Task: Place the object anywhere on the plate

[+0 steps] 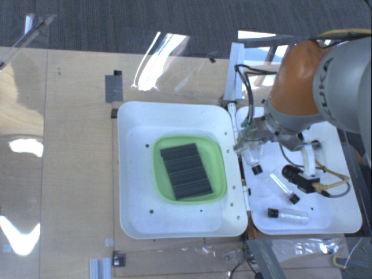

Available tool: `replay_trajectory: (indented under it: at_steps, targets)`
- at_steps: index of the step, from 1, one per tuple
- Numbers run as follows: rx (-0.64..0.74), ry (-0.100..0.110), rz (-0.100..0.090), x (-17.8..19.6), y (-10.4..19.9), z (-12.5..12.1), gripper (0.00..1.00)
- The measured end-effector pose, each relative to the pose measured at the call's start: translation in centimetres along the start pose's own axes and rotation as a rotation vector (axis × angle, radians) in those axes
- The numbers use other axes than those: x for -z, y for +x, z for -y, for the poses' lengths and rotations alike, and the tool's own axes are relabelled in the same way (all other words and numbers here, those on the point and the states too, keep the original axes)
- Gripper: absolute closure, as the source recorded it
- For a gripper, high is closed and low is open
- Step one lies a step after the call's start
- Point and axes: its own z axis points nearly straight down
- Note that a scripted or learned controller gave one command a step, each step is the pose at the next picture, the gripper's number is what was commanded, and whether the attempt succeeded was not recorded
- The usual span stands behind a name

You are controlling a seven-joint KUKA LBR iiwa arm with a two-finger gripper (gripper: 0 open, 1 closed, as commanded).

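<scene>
**Slab lying on the plate, arm hanging over the neighbouring bin**

Grey arm point(302, 86) is reaching in from the table's right edge and hanging over the left side of the right bin point(343, 214), just beside the wall it shares with the left bin point(133, 173). Its wrist is hiding much of the jaws, and what is showing below it is blurring into clear plastic, so I cannot tell whether they are standing wide or narrow, nor whether anything is sitting between them.

The dark ribbed slab point(186, 171) is lying flat inside the green plate point(218, 156), which is sitting in the middle of the left bin. From the jaws it is lying toward the table's left edge and slightly toward the near edge, across the shared wall. Its long axis is running from the far edge toward the near edge, leaning a little so that its near end is pointing toward the right; its ribs are crossing that axis.

If the slab is the task's thing, I am judging the placing as already done. If not, the candidates are lying nearer the jaws: a small capped vial point(256, 168) just toward the near edge from them, a clear tube point(282, 186) lying aslant, and a longer tube point(288, 214) lying along the near edge with its black cap pointing left. Any of these is calling for a carry leftward over the wall.
</scene>
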Motion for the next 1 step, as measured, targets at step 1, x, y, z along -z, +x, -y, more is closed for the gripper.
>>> replay_trajectory:
  at_steps: [1]
  targets:
    - [0.055, -0.003, 0.0, 0.09, 8.37, -2.29, 1.0]
